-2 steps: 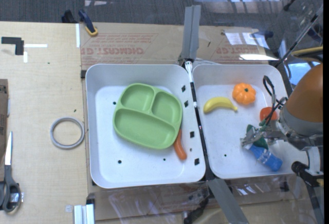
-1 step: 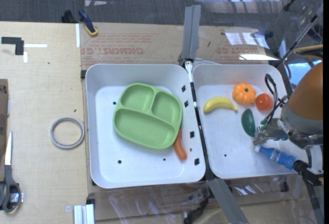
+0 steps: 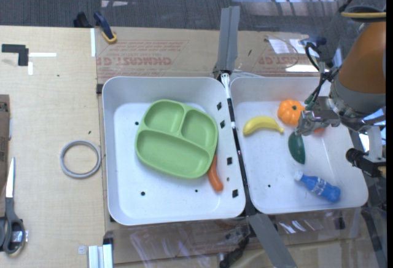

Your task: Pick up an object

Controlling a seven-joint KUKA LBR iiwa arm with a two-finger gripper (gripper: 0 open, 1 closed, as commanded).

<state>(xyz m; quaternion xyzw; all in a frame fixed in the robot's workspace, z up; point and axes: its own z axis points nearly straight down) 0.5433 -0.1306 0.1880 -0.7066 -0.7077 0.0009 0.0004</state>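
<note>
Right bin (image 3: 350, 196): banana (image 3: 263, 125), pumpkin (image 3: 289, 111), dark green vegetable (image 3: 296, 147) and blue bottle (image 3: 320, 187) are lying apart. Tool (image 3: 305, 125) is hanging over the vegetable's upper end, beside the pumpkin; its grip is too blurred to judge, seemingly holding nothing. Left bin (image 3: 116, 137): green plate (image 3: 177, 137), carrot (image 3: 214, 176) touching its edge.

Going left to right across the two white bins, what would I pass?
Green plate → carrot → banana → then, bunched at about the same spot, pumpkin, gripper and dark green vegetable → blue bottle.
</note>
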